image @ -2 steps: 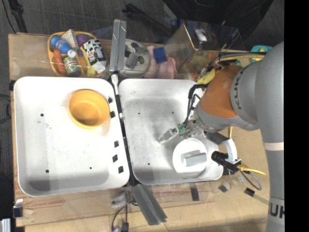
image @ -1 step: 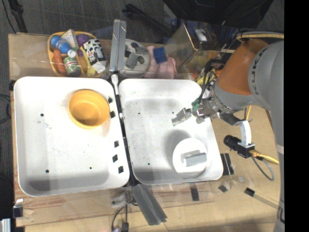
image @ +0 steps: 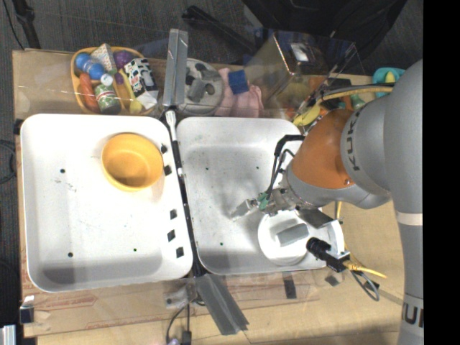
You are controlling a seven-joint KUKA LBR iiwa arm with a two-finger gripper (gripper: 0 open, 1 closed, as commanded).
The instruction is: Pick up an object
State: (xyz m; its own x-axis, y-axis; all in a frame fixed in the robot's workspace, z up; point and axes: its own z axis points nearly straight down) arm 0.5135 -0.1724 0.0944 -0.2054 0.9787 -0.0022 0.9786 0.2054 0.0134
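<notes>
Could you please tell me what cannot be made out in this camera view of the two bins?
- Gripper: too small and blurred to read its state or contents.
- White round object in the right bin: partly covered by the arm's wrist.
- Clutter in the yellow basket behind the bins: too small to identify.

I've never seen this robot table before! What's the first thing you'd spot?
Probably the yellow bowl, bright against the left white bin. Next, the big grey arm with its orange band reaching over the right bin, its claw low beside a white dish. Behind the bins sits a yellow basket of colorful toys.
</notes>
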